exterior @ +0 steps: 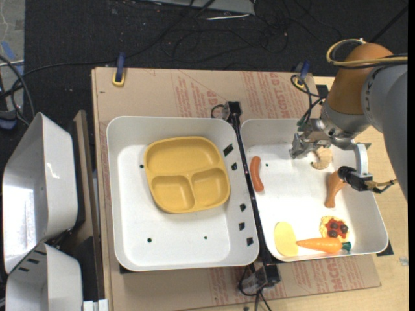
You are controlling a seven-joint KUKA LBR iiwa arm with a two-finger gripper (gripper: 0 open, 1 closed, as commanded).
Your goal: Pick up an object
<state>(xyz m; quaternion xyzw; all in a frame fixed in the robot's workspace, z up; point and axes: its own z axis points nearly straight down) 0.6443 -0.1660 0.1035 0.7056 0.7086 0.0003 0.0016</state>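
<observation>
Yellow plastic, a three-section plate (pixel 187 174), is lying in the left bin (pixel 123 193). The right bin (pixel 285 131) is holding toy food: a hot dog sausage (pixel 257 173) near its left wall, a brown drumstick-shaped piece (pixel 333 188) toward the right, and along the near edge a pale yellow oval piece (pixel 284 238), a carrot (pixel 320 244) touching it, and a small pizza slice (pixel 334 227) just behind the carrot. The gripper (pixel 310 146) is hanging over the bin's far right part, just beside a pale beige object (pixel 321 158); how far it is parted is unclear, and nothing visible is sitting in it.
</observation>
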